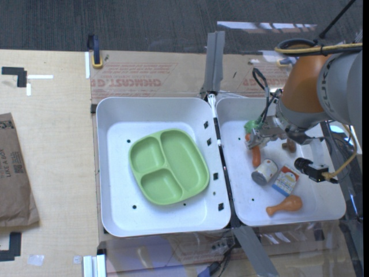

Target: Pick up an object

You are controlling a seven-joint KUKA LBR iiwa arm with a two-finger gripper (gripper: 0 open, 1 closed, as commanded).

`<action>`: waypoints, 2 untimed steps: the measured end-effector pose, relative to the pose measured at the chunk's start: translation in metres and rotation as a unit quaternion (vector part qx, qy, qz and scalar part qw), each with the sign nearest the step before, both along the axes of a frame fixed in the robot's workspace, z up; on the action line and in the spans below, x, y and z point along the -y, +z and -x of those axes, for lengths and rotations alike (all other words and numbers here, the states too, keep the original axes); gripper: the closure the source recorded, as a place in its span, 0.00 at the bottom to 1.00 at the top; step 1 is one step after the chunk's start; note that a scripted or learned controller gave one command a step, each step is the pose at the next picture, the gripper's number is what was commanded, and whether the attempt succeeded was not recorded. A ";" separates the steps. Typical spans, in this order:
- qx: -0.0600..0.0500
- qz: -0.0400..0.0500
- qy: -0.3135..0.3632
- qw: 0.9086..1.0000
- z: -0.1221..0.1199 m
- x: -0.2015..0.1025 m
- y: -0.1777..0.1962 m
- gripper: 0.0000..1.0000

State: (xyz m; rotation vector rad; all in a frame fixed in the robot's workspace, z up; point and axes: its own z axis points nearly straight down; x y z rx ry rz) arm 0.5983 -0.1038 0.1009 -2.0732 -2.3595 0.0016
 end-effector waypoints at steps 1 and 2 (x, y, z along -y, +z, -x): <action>0.001 0.000 0.023 1.000 -0.040 -0.080 0.091 1.00; 0.001 0.001 0.128 0.992 -0.035 -0.112 0.108 1.00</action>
